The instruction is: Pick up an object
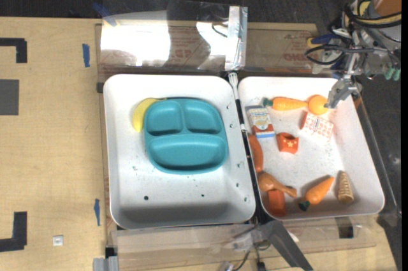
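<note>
Left bin [118,155]: teal divided plate [185,134] at centre, a yellow piece [138,111] under its left edge. Right bin [370,164]: likely target, the carrot [288,104], along the back edge, long axis left-right, tip pointing left, an orange ball [317,104] touching its right end. Gripper [338,94] hovers at the back right corner, grasping nothing; finger state unclear. Risk: descending there hits the ball or bin wall, and the carrot rolls.

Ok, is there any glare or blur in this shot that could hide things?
Camera view: strong glare washes out the clear plastic sheet behind the bins; the left white bin is bright but readable, with the teal divided plastic tray sharp; the pincer at the right white bin's far corner looks soft, its state unclear.
</note>
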{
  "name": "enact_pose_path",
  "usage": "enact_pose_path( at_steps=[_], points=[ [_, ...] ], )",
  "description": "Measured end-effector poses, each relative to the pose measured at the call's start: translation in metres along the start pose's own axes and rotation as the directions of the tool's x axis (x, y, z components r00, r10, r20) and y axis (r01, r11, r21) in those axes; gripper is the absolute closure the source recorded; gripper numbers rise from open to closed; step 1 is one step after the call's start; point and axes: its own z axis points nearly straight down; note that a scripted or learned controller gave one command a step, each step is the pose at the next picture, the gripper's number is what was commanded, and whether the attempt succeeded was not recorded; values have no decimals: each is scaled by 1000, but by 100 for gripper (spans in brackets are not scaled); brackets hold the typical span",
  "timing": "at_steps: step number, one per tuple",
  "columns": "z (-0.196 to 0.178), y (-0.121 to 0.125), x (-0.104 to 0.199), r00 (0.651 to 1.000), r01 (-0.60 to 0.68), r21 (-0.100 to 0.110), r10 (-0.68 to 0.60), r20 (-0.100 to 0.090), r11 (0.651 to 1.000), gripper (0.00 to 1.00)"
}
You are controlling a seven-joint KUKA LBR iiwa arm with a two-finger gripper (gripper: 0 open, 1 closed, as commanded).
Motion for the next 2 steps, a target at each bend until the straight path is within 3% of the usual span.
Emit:
enact_pose_path(
  at_steps=[1, 2],
  points=[
    [129, 16, 32, 999, 35, -3, -35, -12, 999, 0],
    [196, 33, 35, 999, 42, 1, -42, 5, 999, 0]
  ],
)
